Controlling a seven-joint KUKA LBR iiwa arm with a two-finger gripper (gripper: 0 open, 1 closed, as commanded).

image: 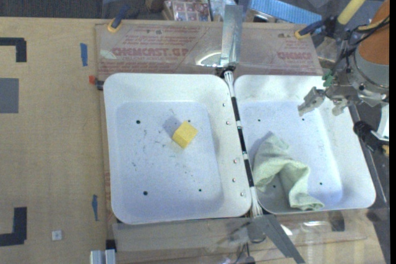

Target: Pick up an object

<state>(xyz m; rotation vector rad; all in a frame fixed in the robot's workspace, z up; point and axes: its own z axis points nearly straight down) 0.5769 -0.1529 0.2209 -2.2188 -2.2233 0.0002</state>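
**Gripper up over the right bin, holding nothing**

Look at the right side of your picture. You can see the gripper (322,102) there, at the end of the grey arm (371,74). It hangs over the far right part of the right bin (352,195). Its two fingers are spread apart, one pale fingertip (307,103) to the left and the other one to the right of it. There is nothing between them, just the white floor of the bin underneath.

Now look down from the gripper and a bit to its left. You will see a crumpled pale green cloth (283,173). It lies in the near left part of the same bin, up against the wall that the two bins share. The cloth is well apart from the fingers and they do not touch it.

Now look far to the left of the gripper, past that shared wall. There sits a small yellow block (184,134), on the floor of the left bin (124,195), near its middle. It is turned so one corner points at you. It is all by itself, a long way from the gripper.

Behind the bins, away from you, a brown board (161,49) lies flat with faded red letters on it.
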